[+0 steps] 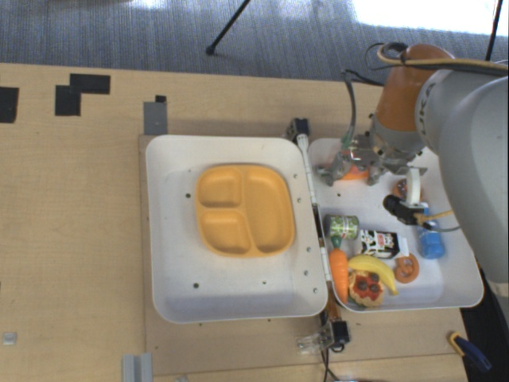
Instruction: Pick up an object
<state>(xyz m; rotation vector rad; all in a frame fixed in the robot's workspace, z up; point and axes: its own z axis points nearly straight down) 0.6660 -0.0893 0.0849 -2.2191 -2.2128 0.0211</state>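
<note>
1. At the near end of the right bin (pixel 469 293), a red-and-yellow fruit (pixel 366 287) is seen against the front wall, with a banana (pixel 375 267) curved over it and touching it.
2. Just left of these a carrot (pixel 338 270) is laid along the bin's left wall, its long axis running from near to far.
3. A round red piece (pixel 406 269) is placed just right of the banana.
4. Farther in, a black-and-white carton (pixel 379 243) is found beside a green can (pixel 343 228), the can lying on its side by the left wall; a blue object (pixel 430 245) is set to the right of the carton.
5. The left bin (pixel 171 293) is occupied by a yellow divided plate (pixel 242 209), set flat near its middle.
6. At the far end of the right bin, an orange piece (pixel 355 176) is lodged directly under the gripper (pixel 350 169). Its long axis is laid across the bin, left to right; which end leads cannot be told, as most of it is covered.
7. Whether the gripper is open or closed, and whether the orange piece is gripped, cannot be told.
8. Behind it, the grey arm (pixel 469 150) is brought in from the right, its orange band (pixel 409 86) held above the bin's far edge.
</note>
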